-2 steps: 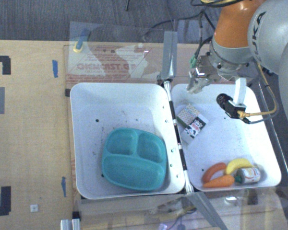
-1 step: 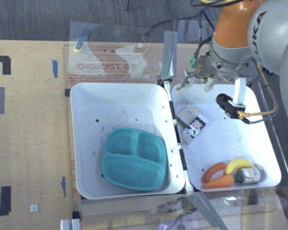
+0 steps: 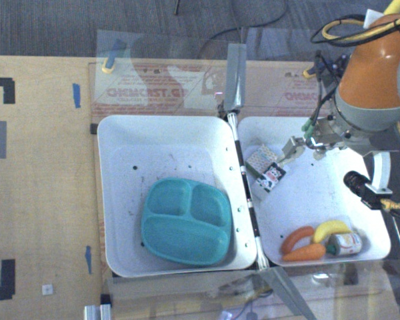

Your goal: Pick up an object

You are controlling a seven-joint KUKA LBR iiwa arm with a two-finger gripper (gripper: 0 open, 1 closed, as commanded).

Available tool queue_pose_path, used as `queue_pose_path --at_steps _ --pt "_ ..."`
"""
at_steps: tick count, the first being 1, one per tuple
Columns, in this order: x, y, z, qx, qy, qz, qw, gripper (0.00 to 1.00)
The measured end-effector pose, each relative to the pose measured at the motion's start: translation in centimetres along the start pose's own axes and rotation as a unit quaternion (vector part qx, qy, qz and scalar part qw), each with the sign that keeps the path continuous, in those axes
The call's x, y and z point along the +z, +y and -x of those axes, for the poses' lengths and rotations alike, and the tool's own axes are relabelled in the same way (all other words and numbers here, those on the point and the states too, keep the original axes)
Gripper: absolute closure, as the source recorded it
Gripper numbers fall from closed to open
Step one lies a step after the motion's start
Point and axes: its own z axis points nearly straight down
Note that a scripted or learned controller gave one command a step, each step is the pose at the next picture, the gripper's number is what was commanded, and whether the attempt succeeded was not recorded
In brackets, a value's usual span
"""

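Note:
In the right bin [image 3: 320, 199], a small grey and white patterned packet [image 3: 267, 168] lies near the upper left, close to the wall between the bins. My gripper [image 3: 293, 148] reaches in from the upper right and hangs just up and to the right of the packet, very near it; nothing is visibly held. Along the bin's front edge lie an orange carrot [image 3: 307, 253], a red-orange piece [image 3: 297, 237], a yellow banana [image 3: 331, 229] and a small can [image 3: 347, 244] with a green end.
The left bin [image 3: 120, 129] holds a teal divided plate [image 3: 187, 222] in its front half. The grey and orange arm [image 3: 373, 72] stands over the right bin's far right corner. A transparent panel leans behind the bins.

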Motion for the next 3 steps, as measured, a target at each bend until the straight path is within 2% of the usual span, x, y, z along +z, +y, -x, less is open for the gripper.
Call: queue_pose_path --at_steps 1,2,3 --pt "13.0 0.4 2.8 0.043 -0.003 0.015 0.9989 0.00" --pt "13.9 5.1 6.4 0.022 -0.006 0.023 0.9995 0.00" --pt "12.7 5.3 6.5 0.021 -0.007 0.024 0.9995 1.00"
